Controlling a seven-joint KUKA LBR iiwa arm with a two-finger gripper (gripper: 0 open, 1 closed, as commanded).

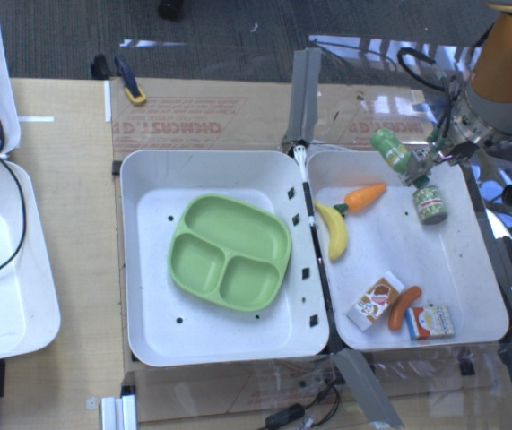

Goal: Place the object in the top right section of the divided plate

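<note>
A green divided plate [278,240] lies in the left bin [148,240], with one large section toward the back and two smaller ones toward the front. My gripper [419,167] hangs over the back of the right bin [480,267]. It is shut on the lower end of a green bottle [389,148], which is tilted and raised over the bin's back rim. The arm's orange band [509,52] is at the top right.
In the right bin lie a carrot [364,195], a banana [333,229], a green-and-white jar [429,204] just below the gripper, a small carton [377,301], a sausage [403,305] and a red-and-white box [430,322]. A grey divider [305,97] stands between the bins.
</note>
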